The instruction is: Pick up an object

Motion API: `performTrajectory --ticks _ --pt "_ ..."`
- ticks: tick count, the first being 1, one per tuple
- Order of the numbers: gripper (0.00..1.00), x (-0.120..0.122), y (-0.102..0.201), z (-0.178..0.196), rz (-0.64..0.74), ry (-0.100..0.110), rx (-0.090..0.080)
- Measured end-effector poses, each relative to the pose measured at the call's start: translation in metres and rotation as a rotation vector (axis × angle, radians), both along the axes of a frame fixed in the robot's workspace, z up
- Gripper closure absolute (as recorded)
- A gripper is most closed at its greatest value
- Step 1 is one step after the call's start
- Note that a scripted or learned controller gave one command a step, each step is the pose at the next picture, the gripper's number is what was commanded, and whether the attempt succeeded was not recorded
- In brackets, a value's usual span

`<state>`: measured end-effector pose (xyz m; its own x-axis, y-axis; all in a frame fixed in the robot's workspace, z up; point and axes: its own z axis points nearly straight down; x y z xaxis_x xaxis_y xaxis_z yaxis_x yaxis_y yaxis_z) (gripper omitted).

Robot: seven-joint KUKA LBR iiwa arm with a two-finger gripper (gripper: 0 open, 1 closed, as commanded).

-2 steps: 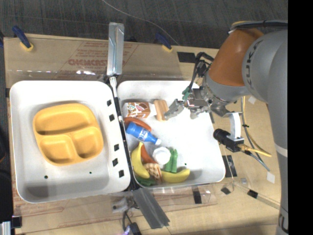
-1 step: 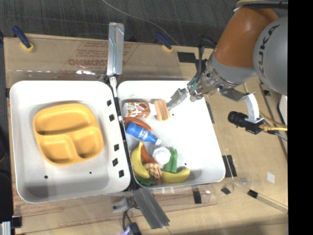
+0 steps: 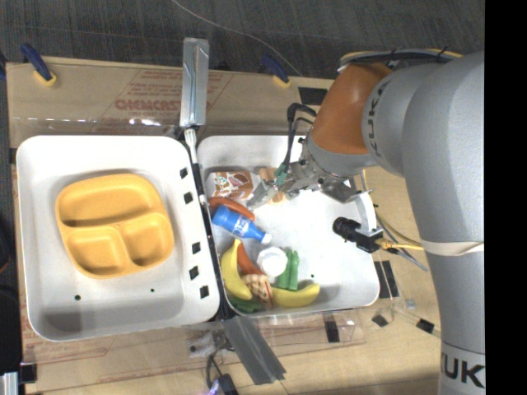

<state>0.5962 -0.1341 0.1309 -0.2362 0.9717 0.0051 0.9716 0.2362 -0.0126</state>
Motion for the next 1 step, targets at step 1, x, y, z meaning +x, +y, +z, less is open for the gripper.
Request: performTrajectory --ticks 1 --pt "0.0 0.0059 -0.063 -0.0385 0.025 -0.013 -0.003"
